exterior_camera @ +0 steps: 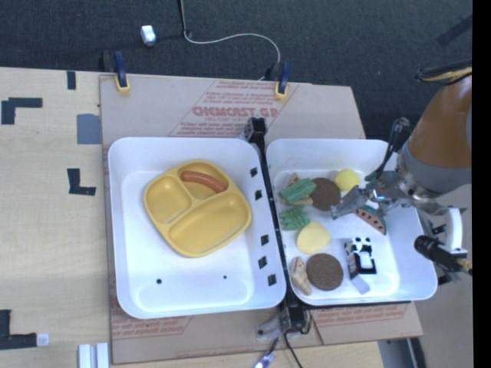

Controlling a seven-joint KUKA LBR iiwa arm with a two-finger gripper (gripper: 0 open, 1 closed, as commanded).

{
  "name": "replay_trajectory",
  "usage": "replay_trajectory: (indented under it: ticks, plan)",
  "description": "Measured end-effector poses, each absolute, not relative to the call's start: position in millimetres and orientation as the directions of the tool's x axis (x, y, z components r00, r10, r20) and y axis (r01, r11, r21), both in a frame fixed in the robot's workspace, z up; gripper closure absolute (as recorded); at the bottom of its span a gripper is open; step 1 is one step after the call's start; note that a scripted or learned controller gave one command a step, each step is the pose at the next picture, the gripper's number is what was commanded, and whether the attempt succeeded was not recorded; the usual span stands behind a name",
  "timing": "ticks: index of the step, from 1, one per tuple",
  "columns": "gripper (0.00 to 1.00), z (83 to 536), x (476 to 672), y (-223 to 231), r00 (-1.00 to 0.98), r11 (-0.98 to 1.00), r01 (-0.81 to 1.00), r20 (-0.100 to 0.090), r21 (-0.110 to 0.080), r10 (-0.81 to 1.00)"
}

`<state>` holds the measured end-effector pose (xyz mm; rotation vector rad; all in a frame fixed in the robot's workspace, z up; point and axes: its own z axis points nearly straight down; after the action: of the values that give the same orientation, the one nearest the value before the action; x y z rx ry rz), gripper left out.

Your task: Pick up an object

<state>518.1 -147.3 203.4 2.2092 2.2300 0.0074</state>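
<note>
A metal gripper (347, 206), fingers spread apart and grasping nothing, is seen low in the right white plastic bin (414, 282) among smooth toy foods, beside a round brown cookie (325, 193), on a cardboard-covered bench (230, 110).

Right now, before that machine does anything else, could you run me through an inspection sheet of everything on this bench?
Surface: two shallow white bins, left bin and right bin, on a brown cardboard sheet.
Job's things: right bin holds two brown discs, a pale yellow lump, a yellow ball, green leafy pieces, a black-and-white toy, a red slice.
Clutter: yellow divided plastic tray in left bin, with a red sausage in one compartment.
Claw: claw low over the right bin; grip unclear.
Cables: white cable on dark floor.
Surroundings: blue-and-yellow clamps on the cardboard.
</note>
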Motion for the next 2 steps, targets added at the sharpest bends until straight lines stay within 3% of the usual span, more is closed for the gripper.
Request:
replay_trajectory:
  ticks: [1, 2]
  plan:
    - [0.0, 157, 627.6, -224, -0.002, 0.002, 1.0, -0.005, 0.005, 1.0]
    - [0.0, 83, 644.5, -215, -0.002, 0.002, 1.0, -0.003, 0.003, 1.0]
